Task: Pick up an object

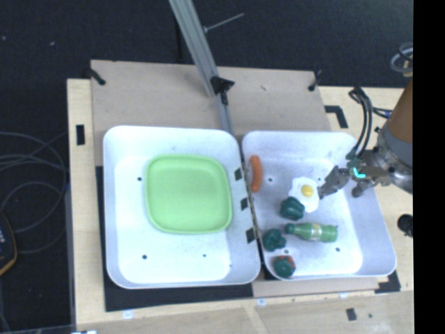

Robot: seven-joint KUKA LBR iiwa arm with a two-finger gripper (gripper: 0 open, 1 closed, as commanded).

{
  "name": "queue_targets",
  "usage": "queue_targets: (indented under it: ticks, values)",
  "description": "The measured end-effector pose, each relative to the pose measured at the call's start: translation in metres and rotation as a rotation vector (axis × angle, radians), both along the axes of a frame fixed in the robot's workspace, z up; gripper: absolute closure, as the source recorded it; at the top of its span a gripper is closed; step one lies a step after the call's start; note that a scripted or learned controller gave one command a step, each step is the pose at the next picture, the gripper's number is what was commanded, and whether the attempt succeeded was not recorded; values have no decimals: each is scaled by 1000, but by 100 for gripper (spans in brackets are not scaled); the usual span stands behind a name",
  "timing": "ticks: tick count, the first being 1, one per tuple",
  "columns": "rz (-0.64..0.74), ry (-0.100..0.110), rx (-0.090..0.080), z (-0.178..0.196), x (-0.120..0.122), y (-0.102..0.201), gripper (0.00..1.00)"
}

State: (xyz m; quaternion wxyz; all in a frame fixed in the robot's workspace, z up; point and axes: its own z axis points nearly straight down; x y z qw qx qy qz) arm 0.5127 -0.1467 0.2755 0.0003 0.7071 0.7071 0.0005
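My gripper (343, 187) hangs over the right side of the right bin (368, 245), reaching in from the right. Its two dark fingers stand apart, open, with only bare bin floor between them. Just left of the left fingertip lies a toy fried egg (304, 189), white with a yellow yolk. Below the egg sits a green pepper (292, 207). A green bottle (312, 232) lies on its side nearer the front. An orange sausage (255, 172) rests along the bin's left wall. A dark green piece (273, 239) and a red-and-green piece (283, 263) sit at the front left corner.
The left bin (125, 207) holds a light green square plate (188, 193). A grey metal pole (197, 40) slants down from the top to the divider between the bins. Cables and the arm's orange-banded wrist (402, 127) sit at the right.
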Motion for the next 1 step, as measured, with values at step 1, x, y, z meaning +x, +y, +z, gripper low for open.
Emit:
queue_targets:
  ticks: [1]
  values:
    - [0,0,0,0,0,0,0]
